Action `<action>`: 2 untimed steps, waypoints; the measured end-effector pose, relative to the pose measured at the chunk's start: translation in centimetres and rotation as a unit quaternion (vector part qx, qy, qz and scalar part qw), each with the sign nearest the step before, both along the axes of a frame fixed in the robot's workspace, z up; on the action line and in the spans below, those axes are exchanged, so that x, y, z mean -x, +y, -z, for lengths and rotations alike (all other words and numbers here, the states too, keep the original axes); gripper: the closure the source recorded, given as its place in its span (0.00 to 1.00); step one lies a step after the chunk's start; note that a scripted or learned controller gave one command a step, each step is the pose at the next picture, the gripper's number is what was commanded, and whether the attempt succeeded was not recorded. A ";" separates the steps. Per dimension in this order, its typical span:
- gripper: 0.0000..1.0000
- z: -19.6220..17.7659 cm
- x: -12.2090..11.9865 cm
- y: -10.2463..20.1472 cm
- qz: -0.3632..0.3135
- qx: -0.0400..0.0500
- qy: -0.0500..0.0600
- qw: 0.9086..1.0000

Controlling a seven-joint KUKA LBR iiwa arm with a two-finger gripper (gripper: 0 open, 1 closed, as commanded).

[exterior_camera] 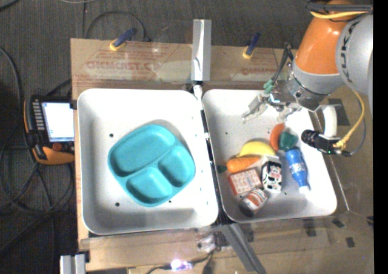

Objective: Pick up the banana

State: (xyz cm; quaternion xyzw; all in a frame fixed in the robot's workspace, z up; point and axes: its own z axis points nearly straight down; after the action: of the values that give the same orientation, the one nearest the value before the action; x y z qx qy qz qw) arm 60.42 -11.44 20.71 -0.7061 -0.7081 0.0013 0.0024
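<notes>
The yellow banana (pixel 257 147) lies in the right bin (pixel 227 112), curved, just above an orange carrot (pixel 244 162). My gripper (pixel 271 109) hangs over the upper part of the right bin, above and a little right of the banana. Its fingers (pixel 253 109) are spread apart with nothing between them.
Around the banana lie a green-and-orange toy (pixel 284 139), a blue bottle (pixel 297 168), a small black-and-white carton (pixel 273 176), a red box (pixel 244 181) and a can (pixel 253 201). The left bin (pixel 97 109) holds a teal divided plate (pixel 152 164). A metal post (pixel 200 51) stands between the bins.
</notes>
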 end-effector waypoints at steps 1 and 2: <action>0.00 10.1 -0.7 -6.3 -0.112 0.004 -0.014 0.994; 0.00 11.6 2.3 -1.7 -0.121 0.001 -0.005 0.993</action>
State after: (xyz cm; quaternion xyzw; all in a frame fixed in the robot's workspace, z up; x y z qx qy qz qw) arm 58.07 -13.19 9.11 -0.6150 -0.7885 -0.0015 -0.0021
